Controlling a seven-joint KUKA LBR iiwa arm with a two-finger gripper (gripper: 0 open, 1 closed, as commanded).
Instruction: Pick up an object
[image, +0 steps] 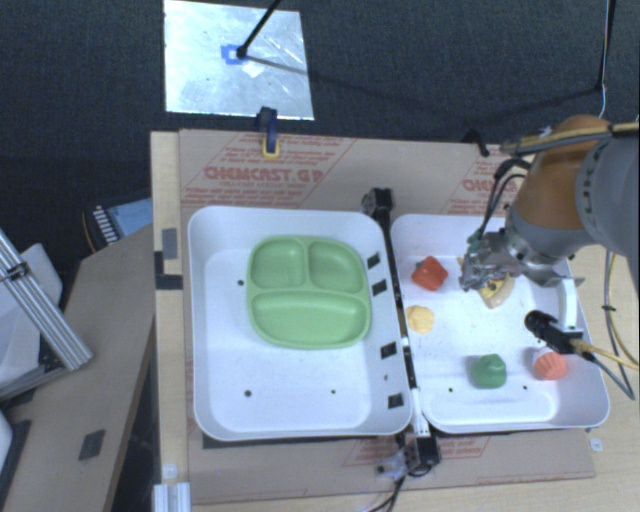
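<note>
Yellow object (497, 291) under the hand (480, 275) (grip: cannot tell); cardboard (300, 165) reads "CHEMCAST".

The arm (590, 190) runs off the right edge, so most of it is cut off. Down at the hand (483, 277) it's all a dark blur, and a yellowish thing (497, 291) peeks out from under it, mostly covered, can't make out what it is. The peach-red object (549, 366) is partly behind a black part (545, 329) of the arm. Left edge chops off some metal framing (35, 310).
</note>
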